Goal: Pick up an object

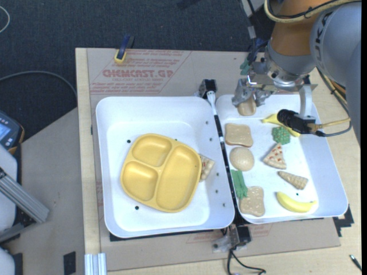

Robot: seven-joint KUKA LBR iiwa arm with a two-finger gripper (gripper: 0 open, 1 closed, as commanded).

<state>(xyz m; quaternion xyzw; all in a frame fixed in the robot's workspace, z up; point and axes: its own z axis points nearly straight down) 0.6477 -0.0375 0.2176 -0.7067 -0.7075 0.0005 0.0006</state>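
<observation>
My gripper is over the back left corner of the right bin. A small tan food piece sits between its fingertips, and the fingers are shut on it. The piece's top is hidden by the fingers, and I cannot tell whether it is touching the bin floor. Nearby in the same bin lie a toast slice, a round tan bun, a green broccoli and a pizza slice.
The right bin also holds a waffle cone, a banana, a green piece, a tan cracker and a yellow piece. The left bin holds a yellow divided plate with a small waffle bit beside it.
</observation>
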